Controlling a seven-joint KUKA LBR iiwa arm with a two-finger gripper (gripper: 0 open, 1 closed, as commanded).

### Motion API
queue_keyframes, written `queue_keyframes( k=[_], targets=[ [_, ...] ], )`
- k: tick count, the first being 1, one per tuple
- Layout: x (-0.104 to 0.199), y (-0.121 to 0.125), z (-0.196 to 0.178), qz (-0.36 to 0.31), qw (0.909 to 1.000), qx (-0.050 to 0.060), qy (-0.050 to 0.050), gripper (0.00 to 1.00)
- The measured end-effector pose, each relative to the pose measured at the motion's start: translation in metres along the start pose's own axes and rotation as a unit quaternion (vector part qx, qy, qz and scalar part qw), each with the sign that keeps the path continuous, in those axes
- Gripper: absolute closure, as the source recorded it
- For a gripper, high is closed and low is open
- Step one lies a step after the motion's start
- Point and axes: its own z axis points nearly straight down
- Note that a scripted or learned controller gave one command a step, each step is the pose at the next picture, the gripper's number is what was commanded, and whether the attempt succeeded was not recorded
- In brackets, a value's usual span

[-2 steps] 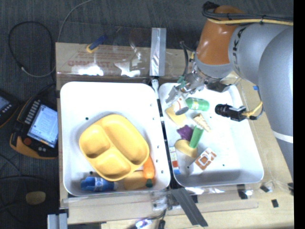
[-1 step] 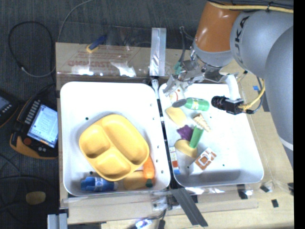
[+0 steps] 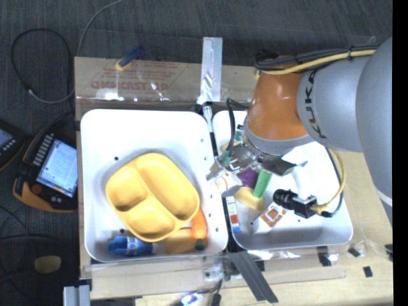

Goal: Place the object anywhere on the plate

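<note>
My arm [image 3: 299, 101] crowds the right bin [image 3: 338, 231]; the plate [image 3: 152, 195] top lies open, carrot [image 3: 199, 225] and bottle [image 3: 131, 246] alongside.

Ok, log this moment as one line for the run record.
arm: over right bin | gripper: low among items, fingers unclear | plate: yellow, left bin, nothing on it | carrot: beside plate

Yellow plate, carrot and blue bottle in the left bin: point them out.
Yellow plate [image 3: 152, 196]: camera view, centre ridge.
Carrot [image 3: 199, 225]: camera view, orange body.
Blue bottle [image 3: 129, 246]: camera view, middle.
</note>
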Motion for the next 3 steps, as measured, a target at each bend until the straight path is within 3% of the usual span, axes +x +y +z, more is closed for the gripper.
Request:
queue_keyframes(
  k=[1, 2, 3],
  targets=[
    [0.077, -0.003, 0.0, -0.053, 0.9986, 0.0, 0.0, 1.0],
    [0.126, -0.011, 0.025, -0.086, 0.9963, 0.001, 0.0, 1.0],
    [0.082, 0.021, -0.049, 0.019, 0.9998, 0.0, -0.002, 1.0]
  ],
)
